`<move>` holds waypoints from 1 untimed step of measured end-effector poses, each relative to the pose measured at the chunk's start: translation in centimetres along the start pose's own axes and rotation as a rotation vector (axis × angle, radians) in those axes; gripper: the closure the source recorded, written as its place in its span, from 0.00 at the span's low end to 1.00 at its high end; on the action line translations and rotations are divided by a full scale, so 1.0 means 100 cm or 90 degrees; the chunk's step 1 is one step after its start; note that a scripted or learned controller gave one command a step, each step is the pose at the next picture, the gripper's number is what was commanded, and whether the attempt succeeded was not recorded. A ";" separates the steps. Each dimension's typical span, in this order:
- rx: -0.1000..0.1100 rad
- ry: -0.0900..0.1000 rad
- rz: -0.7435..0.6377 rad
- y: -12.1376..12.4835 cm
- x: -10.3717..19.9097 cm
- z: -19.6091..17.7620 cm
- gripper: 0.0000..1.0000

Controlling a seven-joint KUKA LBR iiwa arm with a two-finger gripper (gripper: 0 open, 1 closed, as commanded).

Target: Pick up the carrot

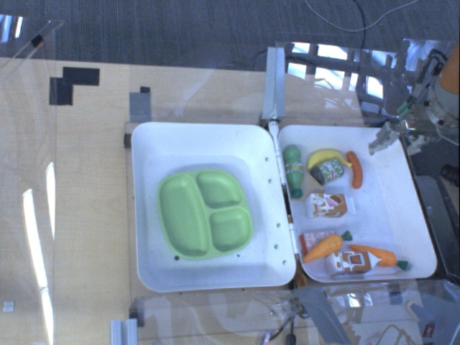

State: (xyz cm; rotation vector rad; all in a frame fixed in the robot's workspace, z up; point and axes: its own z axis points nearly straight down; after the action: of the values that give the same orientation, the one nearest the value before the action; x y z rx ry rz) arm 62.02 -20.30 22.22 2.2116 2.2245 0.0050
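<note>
Two orange carrots lie near the front of the right bin (402,214). One carrot (323,247) is slanted, with its green stub pointing up and to the right. The other carrot (375,253) lies flatter beside a small carton (351,263), green end to the right. My gripper (382,140) hangs over the bin's far right corner, well away from both carrots and with nothing visibly in it.
The right bin also has a green bottle (292,169), a banana (325,157), a dark can (330,171), a red sausage (354,169) and another carton (329,205). A green divided plate (205,212) sits in the left bin (151,149).
</note>
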 end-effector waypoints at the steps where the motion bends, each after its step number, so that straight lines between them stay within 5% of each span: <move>1: 0.001 0.000 -0.042 -0.065 -0.002 0.038 0.00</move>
State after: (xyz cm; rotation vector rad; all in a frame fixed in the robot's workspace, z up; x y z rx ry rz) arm 55.50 -20.54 18.34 2.1376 2.2965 0.0036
